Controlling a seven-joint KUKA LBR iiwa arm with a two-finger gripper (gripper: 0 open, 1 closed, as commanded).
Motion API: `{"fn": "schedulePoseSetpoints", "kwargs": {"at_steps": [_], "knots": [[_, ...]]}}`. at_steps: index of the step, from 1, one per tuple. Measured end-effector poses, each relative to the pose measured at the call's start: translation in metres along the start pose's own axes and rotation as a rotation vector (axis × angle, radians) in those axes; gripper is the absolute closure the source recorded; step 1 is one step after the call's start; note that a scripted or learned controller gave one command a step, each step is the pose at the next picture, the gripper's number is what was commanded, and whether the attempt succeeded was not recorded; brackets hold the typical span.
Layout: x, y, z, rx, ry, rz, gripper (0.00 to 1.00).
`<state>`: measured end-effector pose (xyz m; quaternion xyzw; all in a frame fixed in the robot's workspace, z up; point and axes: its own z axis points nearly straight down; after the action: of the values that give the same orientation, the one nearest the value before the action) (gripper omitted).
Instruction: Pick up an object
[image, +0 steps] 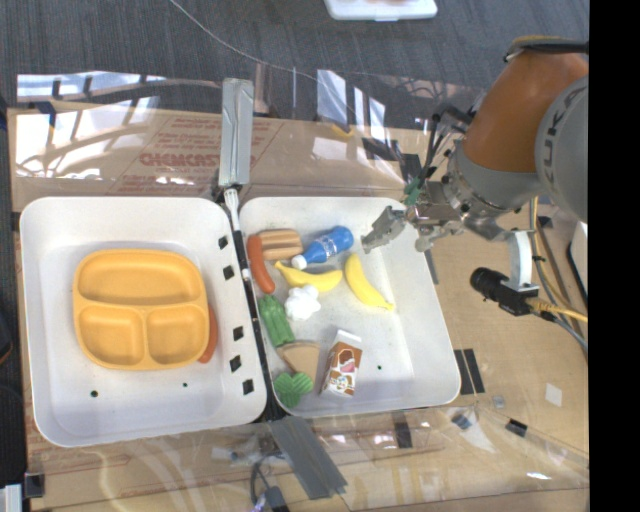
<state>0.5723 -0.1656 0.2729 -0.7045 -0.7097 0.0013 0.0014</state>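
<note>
The right bin (425, 340) holds several toy foods. A blue bottle (327, 247) lies near its back, with a bread slice (280, 243) and a red sausage (262, 264) to its left. Two yellow bananas (366, 283) (308, 277) lie in the middle beside a white lump (301, 304). Nearer the front are a green pickle (277, 321), a brown wedge (299, 357), a green leafy piece (293, 388) and a small carton (343, 368). My gripper (405, 232) hangs over the bin's back right corner, above and right of the bottle, open with nothing between its fingers.
The left bin (40, 260) holds a yellow divided tray (140, 307) with a red-orange piece (210, 338) at its right edge. A grey divider (236, 130) stands behind the gap between the bins. Cables and a black fitting (500, 290) sit right of the right bin.
</note>
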Motion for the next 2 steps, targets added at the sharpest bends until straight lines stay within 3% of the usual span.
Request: {"fn": "schedulePoseSetpoints", "kwargs": {"at_steps": [1, 2], "knots": [[0.016, -0.007, 0.158, -0.012, -0.004, -0.122, 0.00], [-0.008, -0.003, 0.181, -0.004, -0.001, -0.229, 0.00]]}}
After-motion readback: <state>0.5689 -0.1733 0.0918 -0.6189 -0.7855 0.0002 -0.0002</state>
